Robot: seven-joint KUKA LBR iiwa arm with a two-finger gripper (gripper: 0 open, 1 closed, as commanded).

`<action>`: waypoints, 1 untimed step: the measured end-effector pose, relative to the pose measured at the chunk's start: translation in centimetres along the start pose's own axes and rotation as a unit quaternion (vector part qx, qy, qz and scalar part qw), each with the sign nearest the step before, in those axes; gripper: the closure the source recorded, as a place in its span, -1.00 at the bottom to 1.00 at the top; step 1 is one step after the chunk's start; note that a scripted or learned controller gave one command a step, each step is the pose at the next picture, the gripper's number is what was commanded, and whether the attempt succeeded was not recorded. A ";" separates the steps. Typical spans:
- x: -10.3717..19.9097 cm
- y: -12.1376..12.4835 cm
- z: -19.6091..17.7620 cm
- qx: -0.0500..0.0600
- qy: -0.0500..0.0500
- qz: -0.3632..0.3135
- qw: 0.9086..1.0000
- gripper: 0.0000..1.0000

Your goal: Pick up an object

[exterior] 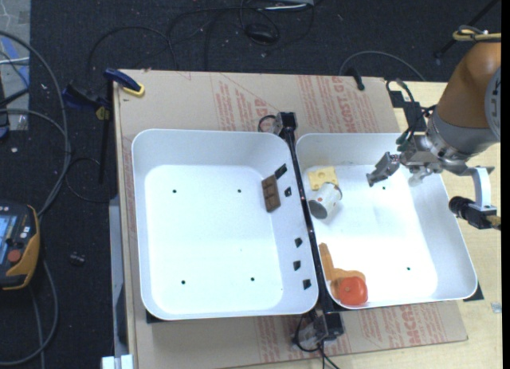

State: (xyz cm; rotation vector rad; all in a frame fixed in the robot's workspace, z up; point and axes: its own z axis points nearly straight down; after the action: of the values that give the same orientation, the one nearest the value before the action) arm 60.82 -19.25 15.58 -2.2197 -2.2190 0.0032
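A brown bar (272, 194) leans on the right wall of the left bin (159, 152), far to the left of the pincer (382, 170) and across the divider from it. In the right bin (446, 224), a yellow block (323, 177) sits just left of the pincer, a small white cup (323, 200) lies tipped on its side touching the block's lower edge, and an orange toy (347, 283) rests in the near corner, well below and left of the pincer. All three hug the divider wall, which likely leaves little room for a finger on that side. The pincer hangs over bare bin floor on the end of the arm (470, 96), which reaches in from the right; nothing shows between its fingers, and whether they stand open or closed cannot be told from this angle. No object is yet lifted. The yellow block, nearest the pincer, looks the likeliest target, though its closeness to the cup may hamper a clean grip.
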 end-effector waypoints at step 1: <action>0.1 -0.3 4.3 0.000 0.000 0.000 1.000 -1.00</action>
State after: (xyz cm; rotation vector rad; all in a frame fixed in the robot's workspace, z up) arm 60.51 -19.17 11.32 -2.2191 -2.2194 0.0030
